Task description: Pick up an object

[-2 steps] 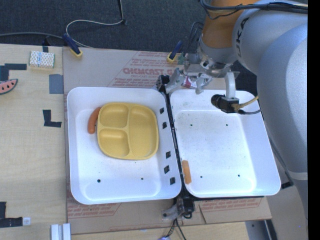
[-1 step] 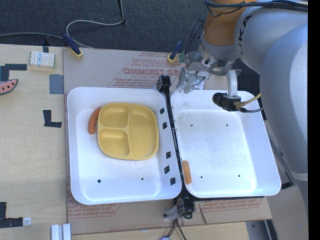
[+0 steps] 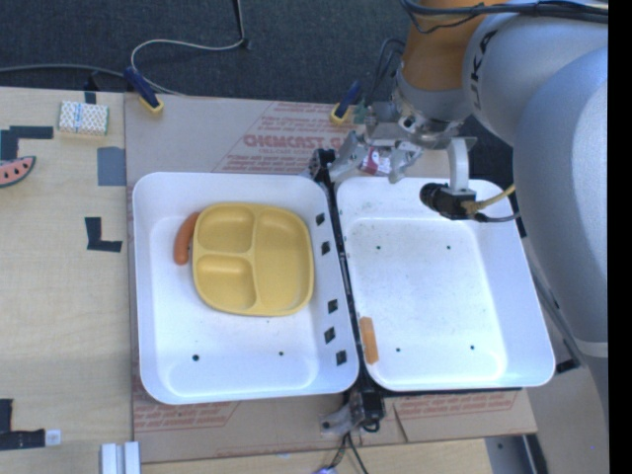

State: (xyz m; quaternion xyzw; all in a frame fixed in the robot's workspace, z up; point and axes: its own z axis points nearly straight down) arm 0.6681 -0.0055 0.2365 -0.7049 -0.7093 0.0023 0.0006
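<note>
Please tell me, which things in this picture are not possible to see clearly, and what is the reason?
- Gripper, camera view: blurred and crowded by cables at the right bin's far rim; a small pinkish item there is unreadable.
- Orange sausage-shaped toy, left bin: partly covered by the yellow divided plate.
- Small orange piece: too small to identify.
- Arm: cut off by the frame edge.

"CHEMCAST" on cardboard sheet (image 3: 259,138)

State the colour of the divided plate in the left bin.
Yellow; the divided plate shows clearly in the camera view.
</note>
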